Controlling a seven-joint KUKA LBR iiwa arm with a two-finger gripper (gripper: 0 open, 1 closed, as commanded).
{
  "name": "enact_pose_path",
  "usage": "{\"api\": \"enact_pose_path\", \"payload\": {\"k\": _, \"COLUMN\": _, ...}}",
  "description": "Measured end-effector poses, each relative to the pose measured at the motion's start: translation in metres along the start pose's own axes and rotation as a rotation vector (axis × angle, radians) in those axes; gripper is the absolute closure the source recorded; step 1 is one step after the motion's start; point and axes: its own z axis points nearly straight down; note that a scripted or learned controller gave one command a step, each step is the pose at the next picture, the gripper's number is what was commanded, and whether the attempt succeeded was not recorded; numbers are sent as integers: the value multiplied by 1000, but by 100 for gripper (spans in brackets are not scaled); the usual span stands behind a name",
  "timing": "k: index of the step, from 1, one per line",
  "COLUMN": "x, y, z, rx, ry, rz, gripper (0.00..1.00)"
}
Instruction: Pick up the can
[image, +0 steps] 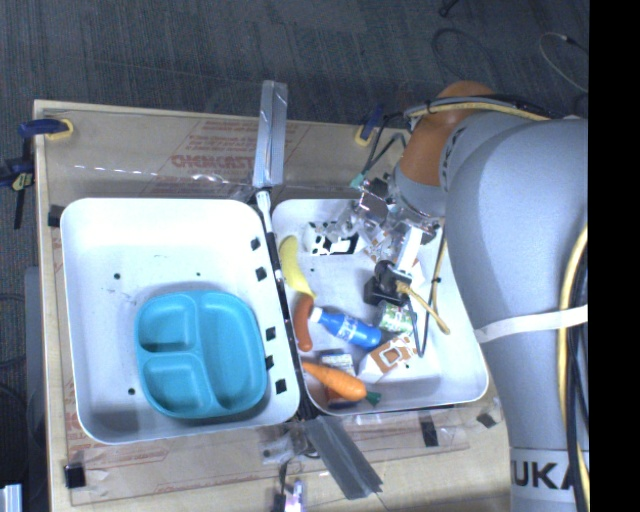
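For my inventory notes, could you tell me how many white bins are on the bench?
2: the left bin holds a blue divided tray; the right bin holds the clutter, partly covered by the arm.

A blue sectioned plate (198, 352) lies in the left bin (90, 240), toward the frame's lower left. In the right bin (455, 375), a banana (293, 266) lies along the left wall, a red sausage (304, 323) just below it. A blue-and-white bottle (347, 326) lies slantwise at the centre, with a carrot (337, 381) near the bottom edge.
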Motion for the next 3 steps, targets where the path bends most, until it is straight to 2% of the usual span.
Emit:
{"api": "enact_pose_path", "payload": {"k": 1, "x": -42, "y": -49, "z": 21, "rx": -2, "ry": -12, "rz": -102, "gripper": 0}}
{"api": "enact_pose_path", "payload": {"k": 2, "x": -42, "y": -49, "z": 11, "rx": -2, "ry": -13, "rz": -105, "gripper": 100}}
{"api": "enact_pose_path", "payload": {"k": 3, "x": -42, "y": -49, "z": 11, "rx": -2, "ry": -13, "rz": -105, "gripper": 0}}
